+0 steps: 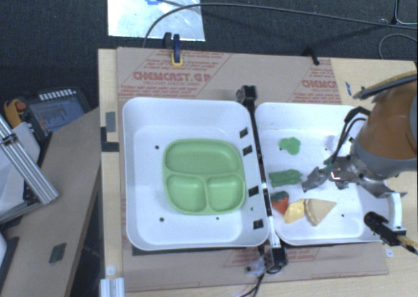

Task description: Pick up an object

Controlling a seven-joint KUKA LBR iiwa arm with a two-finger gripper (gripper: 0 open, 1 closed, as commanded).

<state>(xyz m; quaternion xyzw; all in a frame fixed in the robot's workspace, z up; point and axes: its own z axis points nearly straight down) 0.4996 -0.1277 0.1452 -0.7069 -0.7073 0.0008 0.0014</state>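
The right bin (pixel 307 123) holds several small toy foods. A green leafy piece (pixel 289 145) lies near its middle, and a darker green oblong piece (pixel 285 176) lies below it. At the front left are a red-orange piece (pixel 279 202), a yellow piece (pixel 295 211) and a tan wedge (pixel 319 209), close together. My gripper (pixel 318 180) reaches in from the right and hangs just above the tan wedge, right of the green oblong piece. I see nothing held in it.
The left bin (pixel 138 178) holds a green divided plate (pixel 171 152). Black clips (pixel 248 151) run along the wall between the bins. A black part of the arm (pixel 382 226) sits over the right bin's front right corner. Cardboard (pixel 196 74) lies under both bins.
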